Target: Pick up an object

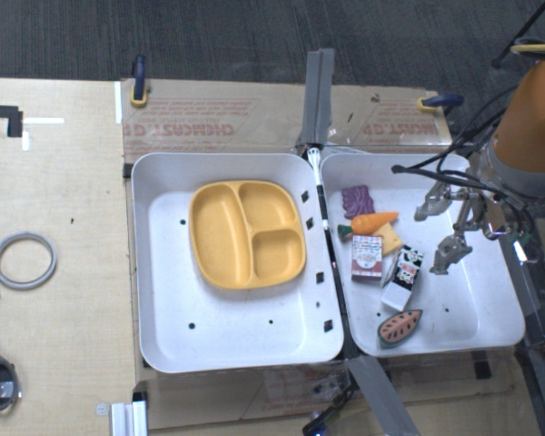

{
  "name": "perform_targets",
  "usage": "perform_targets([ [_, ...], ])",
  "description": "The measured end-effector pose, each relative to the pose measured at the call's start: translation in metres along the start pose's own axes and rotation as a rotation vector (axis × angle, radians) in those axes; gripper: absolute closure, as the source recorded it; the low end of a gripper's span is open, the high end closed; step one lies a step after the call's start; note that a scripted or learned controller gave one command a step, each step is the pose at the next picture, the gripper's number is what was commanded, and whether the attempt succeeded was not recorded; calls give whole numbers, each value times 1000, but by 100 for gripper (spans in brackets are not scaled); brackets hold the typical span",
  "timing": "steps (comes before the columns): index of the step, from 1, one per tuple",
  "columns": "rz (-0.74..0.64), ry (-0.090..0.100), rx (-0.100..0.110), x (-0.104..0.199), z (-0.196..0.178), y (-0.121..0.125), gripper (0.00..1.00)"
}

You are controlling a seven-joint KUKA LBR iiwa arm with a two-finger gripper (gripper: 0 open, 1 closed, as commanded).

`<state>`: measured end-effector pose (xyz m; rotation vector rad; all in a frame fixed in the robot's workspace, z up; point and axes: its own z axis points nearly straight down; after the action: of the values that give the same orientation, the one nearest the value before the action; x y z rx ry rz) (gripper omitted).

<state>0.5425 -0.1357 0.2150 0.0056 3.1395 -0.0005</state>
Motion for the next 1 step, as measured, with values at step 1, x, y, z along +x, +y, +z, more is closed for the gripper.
perform_targets([
  [1, 286, -14, 2, -31, 98, 0, 0],
])
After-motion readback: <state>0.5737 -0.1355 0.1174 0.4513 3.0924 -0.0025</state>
